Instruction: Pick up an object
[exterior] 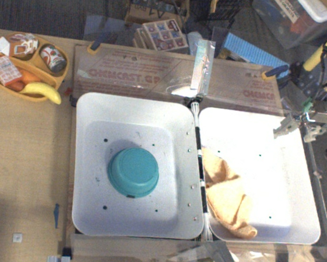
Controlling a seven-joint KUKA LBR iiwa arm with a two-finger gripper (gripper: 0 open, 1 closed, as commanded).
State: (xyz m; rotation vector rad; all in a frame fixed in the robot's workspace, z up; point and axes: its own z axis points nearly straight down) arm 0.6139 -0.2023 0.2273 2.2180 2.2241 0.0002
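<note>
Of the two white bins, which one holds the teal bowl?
The left bin holds the teal bowl, upside down near its middle. The right bin holds a crumpled tan cloth instead.

Light falls bright and even from above, washing the right bin [276, 170] to near-white glare — its floor loses almost all texture. The left bin [93, 125] reads cooler and greyer, with a soft shadow close under the teal bowl [134, 172]. The picture is slightly soft and grainy throughout, and the clutter beyond the bench sits dim — nearly in darkness.
</note>
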